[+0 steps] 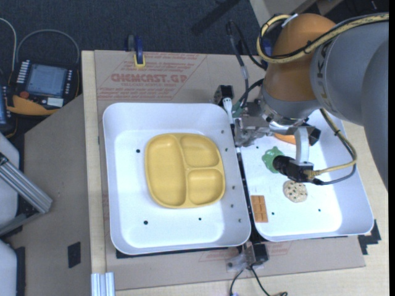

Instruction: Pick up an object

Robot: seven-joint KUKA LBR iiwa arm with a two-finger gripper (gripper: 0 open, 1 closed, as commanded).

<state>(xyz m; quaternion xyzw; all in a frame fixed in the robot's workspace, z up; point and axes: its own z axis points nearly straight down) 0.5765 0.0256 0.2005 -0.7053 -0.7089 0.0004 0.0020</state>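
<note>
Nearest the camera, an orange card [258, 208] lies at the right bin's [333, 224] front left, a cookie [295, 191] just behind it. Farther back sits a green toy [270, 158], with the gripper [259, 128] hovering close beside it; I cannot tell its state. Left bin [123, 165] holds a yellow divided plate [184, 169].

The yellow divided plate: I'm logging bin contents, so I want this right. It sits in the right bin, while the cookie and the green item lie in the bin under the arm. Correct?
Not quite. The camera view shows the yellow divided plate in the left bin, not the right one. The rest holds: the cookie and the green item lie in the right bin, under the arm.
</note>
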